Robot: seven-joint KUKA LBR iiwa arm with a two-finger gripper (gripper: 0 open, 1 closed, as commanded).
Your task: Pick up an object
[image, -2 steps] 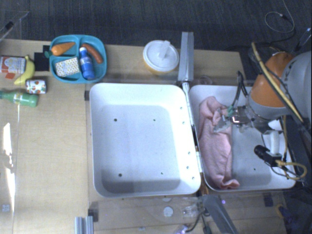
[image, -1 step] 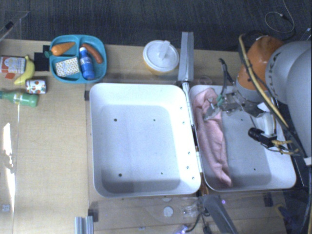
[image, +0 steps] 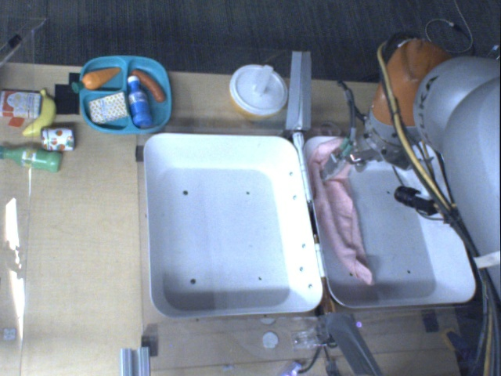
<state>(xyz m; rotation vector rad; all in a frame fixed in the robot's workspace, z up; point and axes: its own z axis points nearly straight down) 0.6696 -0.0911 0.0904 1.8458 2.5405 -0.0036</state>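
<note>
— Wooden benchtop [image: 78, 249], seen from above at a slant, with dark carpet along its far edge. What lies in the right bin [image: 423, 280]?

— One pink cloth [image: 338, 210], bunched into a long strip along that bin's left wall, running from the far left corner down toward the near side. The gripper [image: 342, 160] sits at the cloth's far end, right against the fabric; its fingers are too small and blurred for me to tell whether they are spread, pressed together, or pinching the cloth.

— And the arm?

— The grey arm [image: 462, 124] enters from the right, its orange band [image: 411, 65] above the wrist, with yellow and black cables [image: 415, 163] trailing over the bin.

— What else is on the bench?

— The left bin [image: 227, 225] stands just beside the right one. Behind their junction stands a white-lidded yellow cup [image: 258, 91]. At far left sits a blue divided tray [image: 125, 94] holding toy foods, with a toy banana [image: 41, 114], a small can [image: 57, 139] and a green bottle [image: 31, 158] near it.
</note>
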